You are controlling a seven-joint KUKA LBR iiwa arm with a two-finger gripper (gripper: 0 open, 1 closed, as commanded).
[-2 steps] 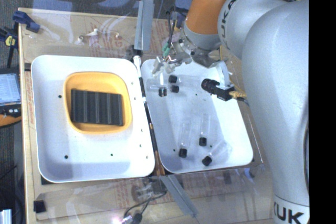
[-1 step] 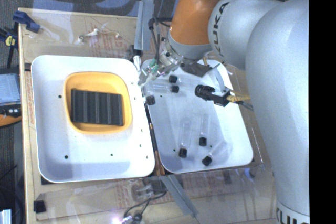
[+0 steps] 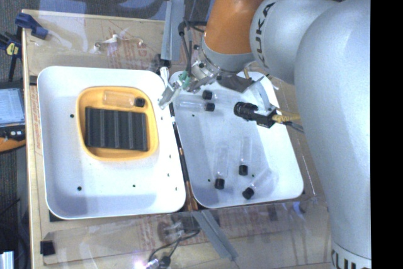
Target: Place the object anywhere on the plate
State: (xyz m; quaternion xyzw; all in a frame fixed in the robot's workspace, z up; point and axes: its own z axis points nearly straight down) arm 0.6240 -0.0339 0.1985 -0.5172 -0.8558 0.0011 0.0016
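Note:
A yellow plate [image 3: 84, 111] lies in the left white bin [image 3: 56, 173], with a black ribbed insert [image 3: 119, 129] in its middle. A clear vial with a black cap [image 3: 123, 99] lies on the plate's far rim area, above the insert. My gripper [image 3: 170, 92] hangs over the divide between the two bins, just right of the plate's far right corner and apart from that vial. Close to the gripper, at the far left of the right bin [image 3: 283, 154], lie two more clear black-capped vials [image 3: 192, 104].
Several other clear vials with black caps [image 3: 220, 167] are scattered over the near half of the right bin. The arm's orange band [image 3: 233, 16] and grey body cover the bench's right side. A black cable plug [image 3: 249, 111] hangs above the right bin.

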